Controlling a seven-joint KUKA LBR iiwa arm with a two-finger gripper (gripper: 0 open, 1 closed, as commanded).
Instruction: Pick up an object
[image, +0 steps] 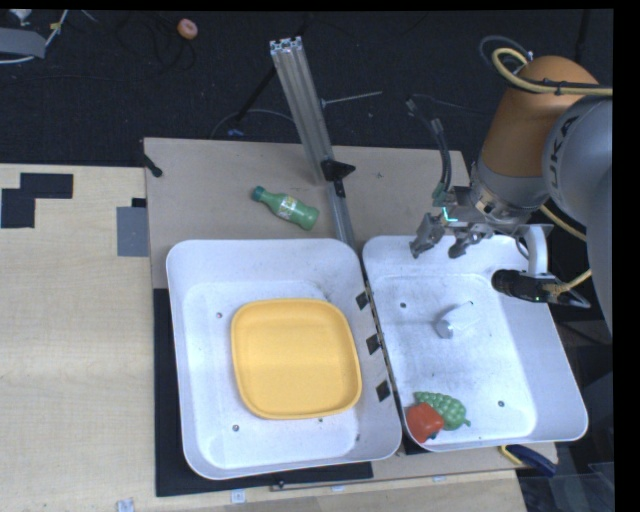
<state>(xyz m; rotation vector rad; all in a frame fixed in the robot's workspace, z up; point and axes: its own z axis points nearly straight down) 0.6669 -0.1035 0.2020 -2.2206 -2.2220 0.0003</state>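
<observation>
My gripper hangs over the far edge of the right bin, open, with nothing between its fingers. Below it, near the middle of that bin, lies a small pale grey object. At the bin's near left corner a red and green toy fruit rests against the wall. A square yellow plate lies flat in the left bin. Outside the bins, a green bottle lies on its side on the bench behind the left bin.
A slanted aluminium rail rises from the bench between the bins' far ends. Black clips line the divide between the bins. The arm's orange band fills the upper right.
</observation>
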